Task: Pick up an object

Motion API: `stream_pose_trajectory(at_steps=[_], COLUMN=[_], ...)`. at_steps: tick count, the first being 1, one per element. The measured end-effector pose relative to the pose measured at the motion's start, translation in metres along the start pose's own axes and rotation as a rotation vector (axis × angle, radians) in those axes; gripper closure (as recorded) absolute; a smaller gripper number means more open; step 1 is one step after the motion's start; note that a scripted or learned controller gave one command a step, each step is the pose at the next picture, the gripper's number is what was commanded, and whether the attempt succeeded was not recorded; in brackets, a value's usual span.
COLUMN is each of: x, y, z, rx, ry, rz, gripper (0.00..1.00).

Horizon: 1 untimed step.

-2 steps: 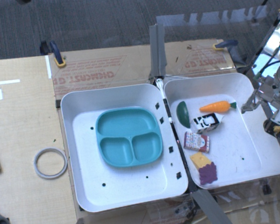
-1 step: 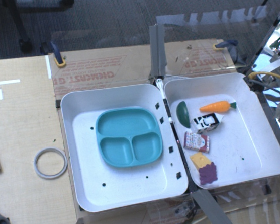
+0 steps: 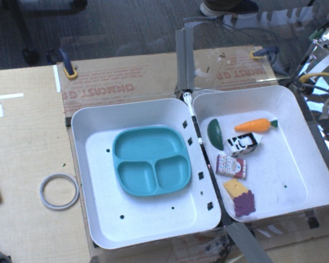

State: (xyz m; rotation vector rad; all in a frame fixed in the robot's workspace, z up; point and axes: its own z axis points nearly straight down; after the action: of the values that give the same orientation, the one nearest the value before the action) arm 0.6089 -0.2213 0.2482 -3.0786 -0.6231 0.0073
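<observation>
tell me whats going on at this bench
Nothing is being handled at this moment. Two white bins sit side by side: the left bin holds a teal divided plate, and the right bin holds the loose items, a toy carrot, a dark green piece, a small red packet and a purple piece. All lie untouched.

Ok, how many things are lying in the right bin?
6. A green piece near the left wall, a carrot at the back, a black-and-white packet, a red packet, a yellow piece, and a purple piece in front. They overlap, so more may be hidden.
</observation>
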Motion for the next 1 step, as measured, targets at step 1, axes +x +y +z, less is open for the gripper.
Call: stream_pose_trajectory(at_steps=[1], x=[0.0001], y=[-0.0077], z=[0.1533], rx=[0.002], ry=[0.001], rz=[0.193], gripper=[0.00])
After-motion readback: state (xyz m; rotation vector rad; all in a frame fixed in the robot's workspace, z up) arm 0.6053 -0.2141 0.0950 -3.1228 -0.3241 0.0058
